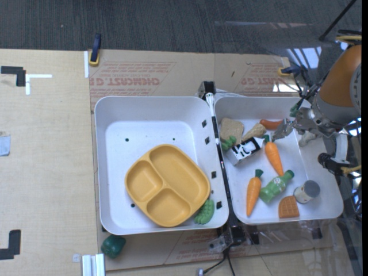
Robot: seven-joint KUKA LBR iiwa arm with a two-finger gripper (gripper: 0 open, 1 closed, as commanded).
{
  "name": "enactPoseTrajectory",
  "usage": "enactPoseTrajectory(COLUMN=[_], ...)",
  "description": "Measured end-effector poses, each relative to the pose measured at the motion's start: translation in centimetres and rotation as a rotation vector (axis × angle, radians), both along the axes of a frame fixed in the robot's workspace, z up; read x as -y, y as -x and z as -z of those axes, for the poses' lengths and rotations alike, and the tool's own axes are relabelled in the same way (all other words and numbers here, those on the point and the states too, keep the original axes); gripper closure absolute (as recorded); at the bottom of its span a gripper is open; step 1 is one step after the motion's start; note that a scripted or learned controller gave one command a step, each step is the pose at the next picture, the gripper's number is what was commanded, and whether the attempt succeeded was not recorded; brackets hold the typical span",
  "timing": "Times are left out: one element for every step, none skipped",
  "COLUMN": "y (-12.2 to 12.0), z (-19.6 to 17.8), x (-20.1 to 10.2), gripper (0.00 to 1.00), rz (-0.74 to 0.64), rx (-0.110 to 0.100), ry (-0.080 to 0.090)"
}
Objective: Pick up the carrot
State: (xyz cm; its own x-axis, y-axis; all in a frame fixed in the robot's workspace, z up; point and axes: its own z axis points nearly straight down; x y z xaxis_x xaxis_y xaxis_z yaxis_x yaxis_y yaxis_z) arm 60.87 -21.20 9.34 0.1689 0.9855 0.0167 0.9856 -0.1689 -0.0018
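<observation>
Carrot count: two in the right bin (328, 211). One carrot (273, 157) lies mid-bin, leafy green end up near the gripper, tip pointing down-right toward a green bottle (276, 187). The second carrot (253, 193) sits lower and nearly upright in the frame, just left of that bottle and touching or almost touching it.

Camera view, right bin, other contents: a slice of bread (231, 129) at upper left, a black-and-white carton (246, 149) just below it, a red-orange sausage-like piece (271, 123) near the top wall, a grey can (307, 191) at lower right, and a brown waffle-textured piece (288, 208) by the bottom wall.

Gripper (286, 130) hangs over the upper right part of this bin, close above the upper carrot's leafy end. Nothing is seen between its fingers; whether they are open or shut cannot be told at this angle.

Left bin (109, 154) holds a yellow divided plate (167, 184), tilted in frame, with a green vegetable (205, 210) at its lower right edge. A dark green item (114, 245) lies on the bench outside that bin's lower left corner.
</observation>
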Motion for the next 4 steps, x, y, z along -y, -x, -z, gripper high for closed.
enactPoseTrajectory(y=[2.7,10.3,13.0,13.0], z=[0.2,0.2,0.2,0.2], x=[-5.4,-7.5,-6.7,-9.6], gripper=[0.0,0.0,0.0,0.0], rz=[-0.015,-0.167,0.147,0.186], rx=[-0.004,-0.001,-0.003,-0.003], ry=[0.017,0.017,0.015,0.016])
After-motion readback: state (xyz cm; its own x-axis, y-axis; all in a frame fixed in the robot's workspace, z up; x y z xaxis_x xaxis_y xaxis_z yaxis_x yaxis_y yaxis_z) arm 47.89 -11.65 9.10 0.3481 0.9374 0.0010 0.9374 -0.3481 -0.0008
